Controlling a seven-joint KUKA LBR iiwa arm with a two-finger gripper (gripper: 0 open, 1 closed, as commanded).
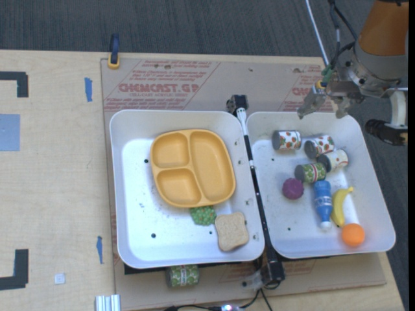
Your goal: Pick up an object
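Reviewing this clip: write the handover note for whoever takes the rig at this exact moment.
Gripper: open, holding nothing, above the back edge of the right bin.
Right bin holds three small cans, a paper cup, purple ball, blue bottle, banana and orange.
Left bin holds a yellow divided plate, green piece and bread slice.
Done: nothing picked.
Left: descend, grasp an object, lift.
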